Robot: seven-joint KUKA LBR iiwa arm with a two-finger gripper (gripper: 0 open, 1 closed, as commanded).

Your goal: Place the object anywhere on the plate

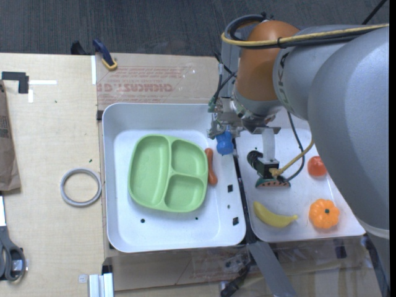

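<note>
Hand, above the rim between the bins, seems to grip a small blue object, probably a light, rigid plastic toy suited to a pinch across its middle; green divided plate lies just left.

plate: green, three compartments, flat in left bin
object: orange carrot-like piece, touching plate's right rim
</note>
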